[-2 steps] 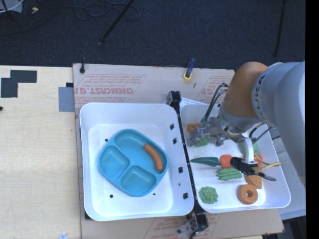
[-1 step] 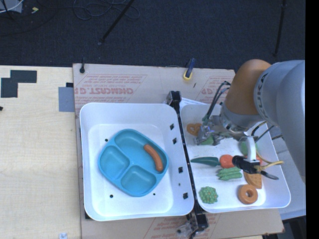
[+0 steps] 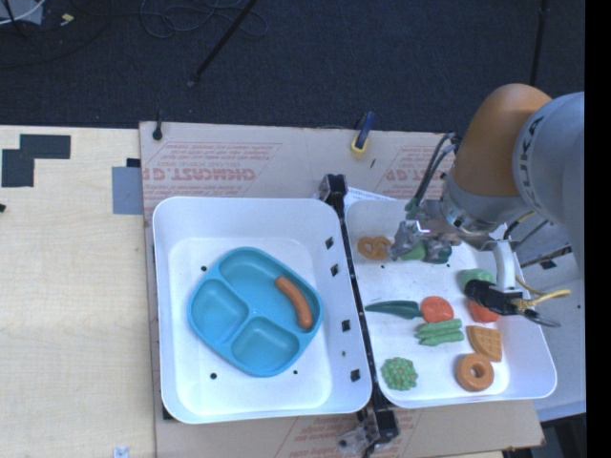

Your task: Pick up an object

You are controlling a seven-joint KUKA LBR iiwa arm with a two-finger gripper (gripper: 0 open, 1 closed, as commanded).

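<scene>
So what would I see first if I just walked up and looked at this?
Probably the bright blue divided plate in the left bin, with a toy sausage lying along its right side. Next, the big grey and orange robot arm reaching in from the right, its gripper low over the back of the right bin. That bin is scattered with toy food, such as a doughnut and broccoli near the front.

The gripper (image 3: 420,241) is seen low over the right bin (image 3: 544,375), just beside a pretzel (image 3: 374,247). A sausage (image 3: 296,301) is cradled in the blue tray (image 3: 229,318) in the left bin (image 3: 177,351). Broccoli (image 3: 400,373), a doughnut (image 3: 474,372) and a tomato (image 3: 437,308) are scattered nearby.
</scene>
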